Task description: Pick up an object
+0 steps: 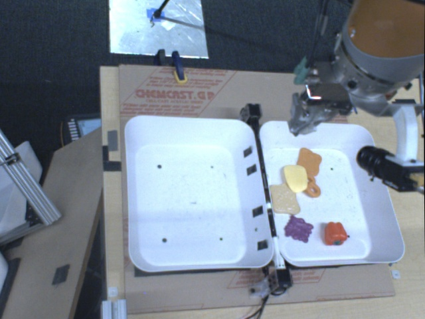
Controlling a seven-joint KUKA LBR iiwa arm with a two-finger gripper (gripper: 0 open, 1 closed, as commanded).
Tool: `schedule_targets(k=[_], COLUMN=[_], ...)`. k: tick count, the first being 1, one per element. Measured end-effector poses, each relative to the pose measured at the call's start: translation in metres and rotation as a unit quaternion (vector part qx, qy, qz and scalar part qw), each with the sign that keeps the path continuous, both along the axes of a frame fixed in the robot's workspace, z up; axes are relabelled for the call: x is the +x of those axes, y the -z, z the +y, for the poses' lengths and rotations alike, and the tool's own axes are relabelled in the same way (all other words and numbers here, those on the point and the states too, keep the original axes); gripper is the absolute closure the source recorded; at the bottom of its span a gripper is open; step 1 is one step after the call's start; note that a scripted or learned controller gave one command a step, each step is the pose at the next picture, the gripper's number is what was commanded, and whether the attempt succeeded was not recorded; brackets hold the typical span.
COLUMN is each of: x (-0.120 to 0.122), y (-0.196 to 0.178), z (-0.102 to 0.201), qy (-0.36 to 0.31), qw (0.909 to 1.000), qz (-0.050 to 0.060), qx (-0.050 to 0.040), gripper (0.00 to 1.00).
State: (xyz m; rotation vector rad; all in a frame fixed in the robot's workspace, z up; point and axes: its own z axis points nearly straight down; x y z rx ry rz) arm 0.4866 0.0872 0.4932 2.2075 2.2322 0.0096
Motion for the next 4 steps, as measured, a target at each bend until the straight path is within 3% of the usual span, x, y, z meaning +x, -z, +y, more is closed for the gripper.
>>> schedule_targets(k=[4], x=[0.002], y=[-0.043], z=[-0.003], qy=[-0.006], qw=[1.0], qz=[-0.004], qx=[0.0009], gripper=[1.0])
